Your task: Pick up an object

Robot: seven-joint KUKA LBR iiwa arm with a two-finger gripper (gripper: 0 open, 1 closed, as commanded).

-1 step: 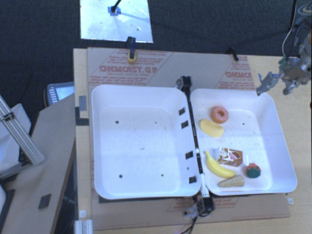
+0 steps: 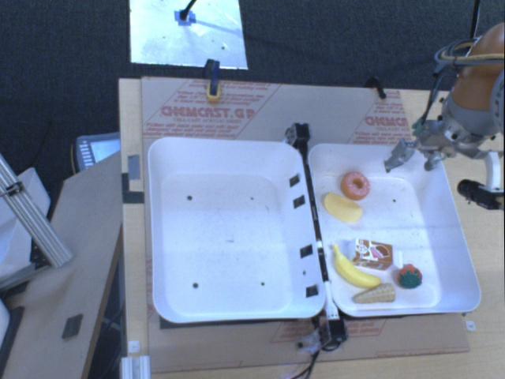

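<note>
Nothing has been picked up yet — every object is seen lying in the right bin point(image 2: 442, 235), and the arm point(image 2: 481, 93) is held above that bin's far right corner, well apart from all of them. The gripper point(image 2: 412, 155) is seen with its two fingers spread, so the jaws are judged released and nothing is grasped between them. The whole task is left: a descent, a closing on one object, a lift.

No single target is named, so the candidates are listed. A donut point(image 2: 355, 185) lies nearest the gripper, round, no long axis. Just below it a yellow lemon-like piece point(image 2: 342, 208) is seen, long axis running left to right with a slight downward tilt. A banana point(image 2: 353, 268) lies near the divider, long axis diagonal — upper-left end to lower-right end. A small printed carton point(image 2: 372, 253) is seen touching or just beside the banana, roughly level. A tan wedge point(image 2: 375, 294) lies at the near edge, tip pointing left. A strawberry point(image 2: 409, 275) sits to its right.

The left bin point(image 2: 229, 235) carries no objects.
</note>
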